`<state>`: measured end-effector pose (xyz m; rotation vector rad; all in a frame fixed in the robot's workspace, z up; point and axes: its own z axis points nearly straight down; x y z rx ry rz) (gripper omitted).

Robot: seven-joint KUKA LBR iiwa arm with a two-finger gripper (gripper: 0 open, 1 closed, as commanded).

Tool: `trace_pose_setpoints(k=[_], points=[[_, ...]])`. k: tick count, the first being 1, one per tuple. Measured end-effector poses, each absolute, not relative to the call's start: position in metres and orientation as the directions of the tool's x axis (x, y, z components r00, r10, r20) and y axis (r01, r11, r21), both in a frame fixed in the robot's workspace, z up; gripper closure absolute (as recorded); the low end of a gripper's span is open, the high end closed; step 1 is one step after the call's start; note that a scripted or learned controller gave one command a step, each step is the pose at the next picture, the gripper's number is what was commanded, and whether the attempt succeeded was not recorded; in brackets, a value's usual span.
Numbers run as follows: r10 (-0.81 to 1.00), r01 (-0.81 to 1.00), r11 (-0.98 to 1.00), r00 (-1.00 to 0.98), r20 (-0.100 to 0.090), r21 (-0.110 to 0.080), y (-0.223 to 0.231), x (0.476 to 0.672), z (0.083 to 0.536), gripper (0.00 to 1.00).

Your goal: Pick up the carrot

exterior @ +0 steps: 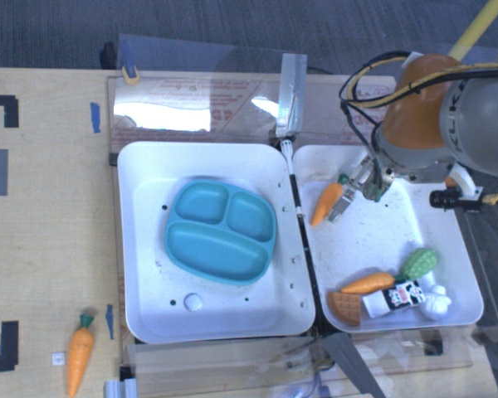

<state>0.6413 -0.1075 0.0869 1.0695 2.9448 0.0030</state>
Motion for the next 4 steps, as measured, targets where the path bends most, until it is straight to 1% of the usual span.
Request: trace_pose_setpoints(k=[1,2,3,4], points=[[0.643,0.643,0.766,-0.766,-0.015,0.011,-0.107,0.644,0.1,1.0],[0.982,0.982,0.188,-0.188,-0.001,0.007,-0.035,0.622,0.187,1.0],[0.944,0.944,0.331,-0.331,0.0,-0.001,-0.07,0.595,0.19,1.0],[0.986,0.986,0.166,-0.166,0.002,-0.003,-0.034,0.534,0.184,1.0]])
